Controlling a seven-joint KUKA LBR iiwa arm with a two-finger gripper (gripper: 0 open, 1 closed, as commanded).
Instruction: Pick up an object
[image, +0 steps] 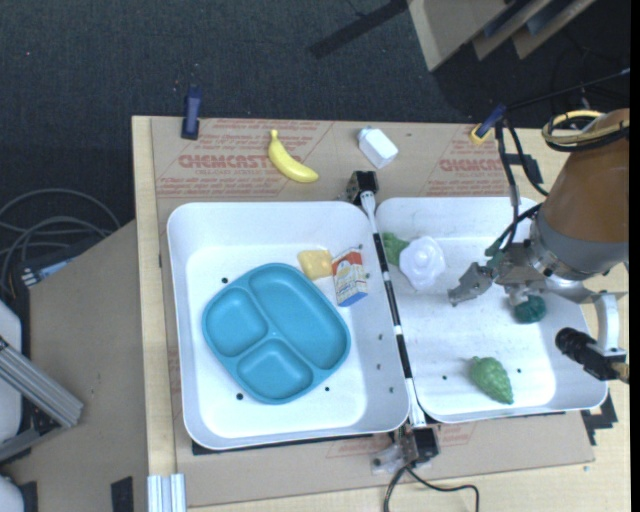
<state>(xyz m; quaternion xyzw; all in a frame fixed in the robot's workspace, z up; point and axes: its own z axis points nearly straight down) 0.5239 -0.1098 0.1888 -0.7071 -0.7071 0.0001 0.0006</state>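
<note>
Right bin (440, 395), contents: four loose objects. One dark teal rounded piece (529, 309), directly under the gripper, partly covered by it, toward the bin's right side. One green leafy-textured lump (491, 378), near the front wall, well apart from the gripper. One clear crumpled plastic item (421, 260), near the rear left corner. One small green piece (394, 245), touching the clear item's left side, just beside the divider between bins.

Gripper (500, 283), one: metal, two fingers, positioned low over the right bin. One grey finger (466, 287) juts left and downward; the other is hard to separate from the mechanism. Whether the pincer is wide, narrow or closed on the teal piece cannot be told from this angle. Arm above it: grey body with an orange band (595, 195), entering from the right.

Left bin (190, 235), contents: three objects. One blue tray (276, 331) with three compartments, lying flat at centre. One yellow block (314, 263), just behind the tray's rear edge. One small red-and-white carton (349, 277), beside the yellow block, tilted.

Bench top (230, 160), behind the bins: one banana (290, 160); one white rectangular block (378, 147); one small dark blue object (191, 112) at the rear left corner.
</note>
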